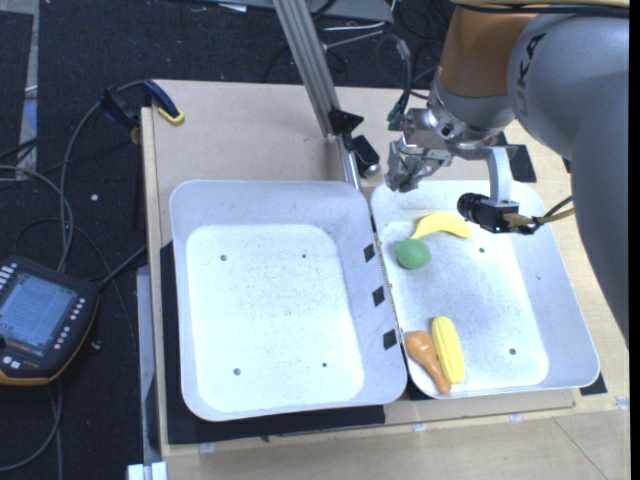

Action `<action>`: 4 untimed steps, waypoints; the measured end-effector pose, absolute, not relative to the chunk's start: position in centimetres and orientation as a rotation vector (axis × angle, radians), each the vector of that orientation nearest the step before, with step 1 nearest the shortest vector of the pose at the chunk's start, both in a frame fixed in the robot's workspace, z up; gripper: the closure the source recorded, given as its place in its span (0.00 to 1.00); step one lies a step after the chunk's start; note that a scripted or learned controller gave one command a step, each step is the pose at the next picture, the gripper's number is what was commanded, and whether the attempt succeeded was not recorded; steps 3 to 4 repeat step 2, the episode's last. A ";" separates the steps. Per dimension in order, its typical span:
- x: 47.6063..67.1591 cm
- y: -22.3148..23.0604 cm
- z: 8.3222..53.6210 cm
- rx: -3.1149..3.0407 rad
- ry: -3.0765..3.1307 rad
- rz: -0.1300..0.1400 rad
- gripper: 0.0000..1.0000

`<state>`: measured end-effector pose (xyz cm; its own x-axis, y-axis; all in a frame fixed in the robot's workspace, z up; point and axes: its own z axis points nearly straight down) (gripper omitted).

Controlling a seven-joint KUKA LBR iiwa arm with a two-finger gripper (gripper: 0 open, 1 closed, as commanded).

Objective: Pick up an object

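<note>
One fixed camera is mounted above the bench and is aimed downward at a slant, so the near bench edge falls at the bottom of the frame and the floor beyond the far edge at the top. Both white bins are taken in whole: the left bin sits near frame centre, the right bin toward the right. The stand-off is moderate; bench, dark floor and a teach pendant at the left margin are all covered. The arm is seen entering from the right and upper right, large in frame, being nearer the lens. An aluminium mast is seen rising toward the camera from behind the bins.
</note>
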<state>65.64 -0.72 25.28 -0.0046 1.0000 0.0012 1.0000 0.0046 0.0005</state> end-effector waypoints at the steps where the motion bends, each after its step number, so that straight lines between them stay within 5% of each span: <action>1: 65.5 4.6 25.7 -2.216 -2.226 -0.001 1.00; 2: 66.0 9.4 23.9 -2.216 -2.225 0.001 1.00; 4: 66.0 9.4 23.9 -2.216 -2.225 0.001 1.00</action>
